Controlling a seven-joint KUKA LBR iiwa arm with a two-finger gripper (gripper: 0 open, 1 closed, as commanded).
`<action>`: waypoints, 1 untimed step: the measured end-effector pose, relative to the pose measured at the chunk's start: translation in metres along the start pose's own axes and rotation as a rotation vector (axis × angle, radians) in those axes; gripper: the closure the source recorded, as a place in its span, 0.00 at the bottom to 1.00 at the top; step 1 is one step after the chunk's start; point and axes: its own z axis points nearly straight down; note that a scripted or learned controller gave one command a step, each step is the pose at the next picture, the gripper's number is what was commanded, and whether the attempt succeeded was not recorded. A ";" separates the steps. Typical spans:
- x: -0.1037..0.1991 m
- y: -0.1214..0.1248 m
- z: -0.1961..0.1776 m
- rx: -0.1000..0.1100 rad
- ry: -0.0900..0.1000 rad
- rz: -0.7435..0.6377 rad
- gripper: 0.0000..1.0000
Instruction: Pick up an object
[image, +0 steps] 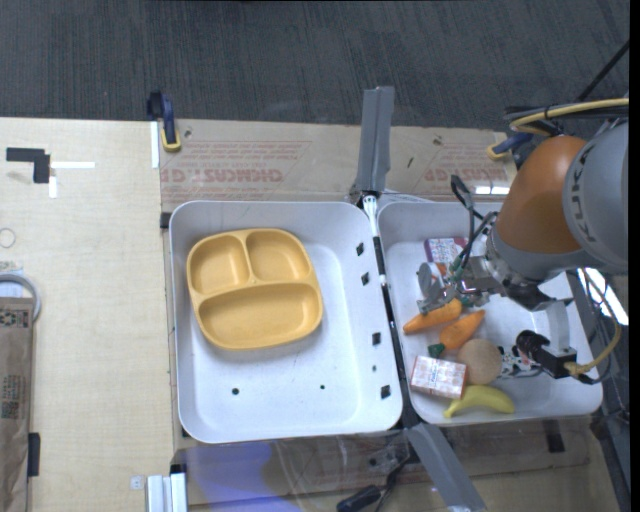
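Observation:
My gripper (436, 291) is low in the right bin (580, 398), at its left middle. Directly under its tip lies an orange carrot (430, 319), and I cannot tell whether they touch. A second orange piece (463, 329) lies just right of it. Nearer the front are a beige round object (480, 360), a small pink-and-white box (438, 376) and a yellow banana (482, 402). A purple-and-white packet (443, 249) sits behind the gripper, partly hidden by the wrist.
The left bin (290, 400) holds a yellow divided plate (256, 287) in its back-left part. A grey divider post (375, 140) rises between the bins at the back. The arm's orange band (535, 200) hangs over the right bin's back right.

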 end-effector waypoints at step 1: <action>0.016 -0.032 -0.084 -0.002 -0.001 -0.043 0.00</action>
